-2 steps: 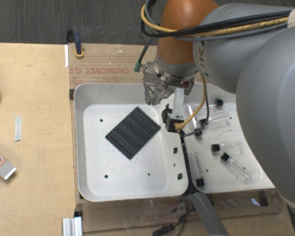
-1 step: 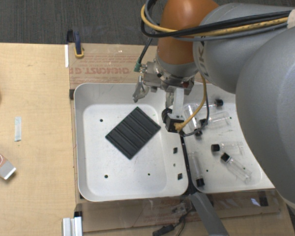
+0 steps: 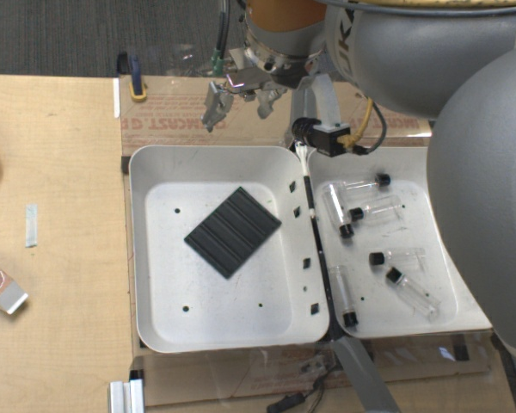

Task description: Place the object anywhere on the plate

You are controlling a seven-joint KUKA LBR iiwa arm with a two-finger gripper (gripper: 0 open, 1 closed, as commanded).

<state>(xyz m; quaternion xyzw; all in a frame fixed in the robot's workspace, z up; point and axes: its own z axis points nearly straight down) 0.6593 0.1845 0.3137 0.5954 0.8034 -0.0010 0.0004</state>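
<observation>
A black ribbed plate (image 3: pixel 233 231) lies flat, turned diagonally, in the middle of the left white bin (image 3: pixel 146 231). The right bin (image 3: pixel 443 231) holds several clear vials with black caps, among them one near the divider (image 3: pixel 335 205), one at the far side (image 3: pixel 367 184) and one at the near right (image 3: pixel 410 289). My gripper (image 3: pixel 239 107) hangs high over the far rim of the left bin, beyond the plate. Its two fingers (image 3: pixel 213 113) stand apart, and I see nothing between them.
A row of black clips runs along the divider (image 3: pixel 311 231) between the bins. On the wooden bench to the left lie a small grey strip (image 3: pixel 31 226) and a red-and-white block (image 3: pixel 2 287). A blue-and-yellow clamp (image 3: pixel 136 81) stands behind the left bin.
</observation>
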